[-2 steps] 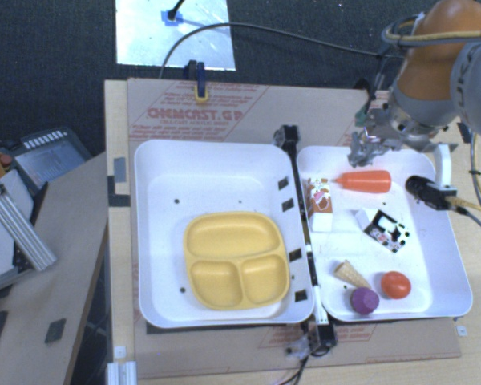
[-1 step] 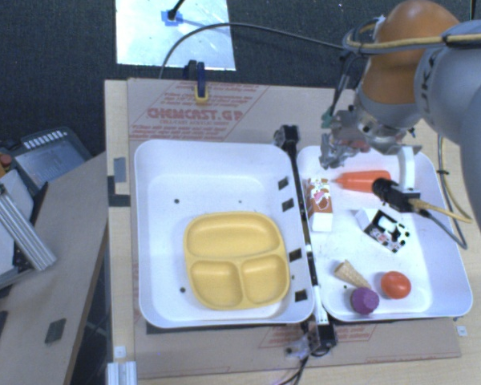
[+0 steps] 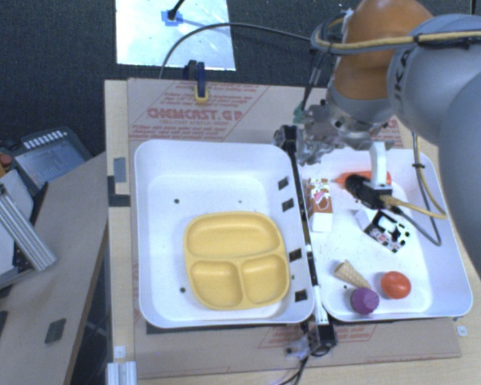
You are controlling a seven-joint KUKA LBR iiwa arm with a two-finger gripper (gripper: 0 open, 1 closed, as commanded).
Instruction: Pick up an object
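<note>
My gripper (image 3: pixel 308 152) hangs low over the back left corner of the right bin (image 3: pixel 445 239), close to the divider between the two bins. Just in front of it stands a small red and white carton (image 3: pixel 319 199). An orange object (image 3: pixel 357 176) lies to the gripper's right, partly hidden behind the wrist. Further forward in the same bin lie a tan cone (image 3: pixel 351 273), a purple piece (image 3: pixel 364 299) and a red-orange ball (image 3: pixel 395 284). A small white block with black marks (image 3: pixel 387 233) sits mid-bin. I see nothing between the fingers.
A yellow divided plate (image 3: pixel 236 259) lies in the left bin (image 3: pixel 168 175). The grey arm with its orange band crosses above the right bin's back right. A grey device (image 3: pixel 44 159) and a metal rail (image 3: pixel 16 223) stand off the bench at left.
</note>
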